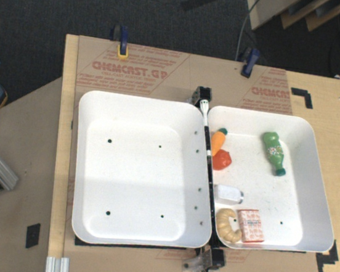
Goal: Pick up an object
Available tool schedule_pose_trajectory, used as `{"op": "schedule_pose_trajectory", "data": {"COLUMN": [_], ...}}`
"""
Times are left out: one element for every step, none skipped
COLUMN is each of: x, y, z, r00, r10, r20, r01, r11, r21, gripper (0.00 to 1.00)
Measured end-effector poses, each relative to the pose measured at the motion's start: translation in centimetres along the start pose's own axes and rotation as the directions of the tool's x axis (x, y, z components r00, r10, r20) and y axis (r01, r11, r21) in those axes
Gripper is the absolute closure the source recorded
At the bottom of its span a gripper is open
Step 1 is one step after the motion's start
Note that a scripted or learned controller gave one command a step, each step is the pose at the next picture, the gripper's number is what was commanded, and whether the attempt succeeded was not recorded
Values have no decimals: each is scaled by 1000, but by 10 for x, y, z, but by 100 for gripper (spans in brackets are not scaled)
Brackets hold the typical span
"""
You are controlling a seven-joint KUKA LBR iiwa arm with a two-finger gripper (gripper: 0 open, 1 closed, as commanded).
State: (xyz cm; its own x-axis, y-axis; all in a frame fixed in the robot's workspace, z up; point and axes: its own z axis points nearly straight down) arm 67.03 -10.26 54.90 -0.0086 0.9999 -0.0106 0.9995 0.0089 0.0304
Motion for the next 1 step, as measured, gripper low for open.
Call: {"op": "schedule_pose_trajectory", "data": {"x": [-49], "y": [-6], "z": [28], "r00": [1000], "r10": [14], "r20": [-9], "r01": [-14], "r11": [999], "r21": [34], "gripper": [100]}}
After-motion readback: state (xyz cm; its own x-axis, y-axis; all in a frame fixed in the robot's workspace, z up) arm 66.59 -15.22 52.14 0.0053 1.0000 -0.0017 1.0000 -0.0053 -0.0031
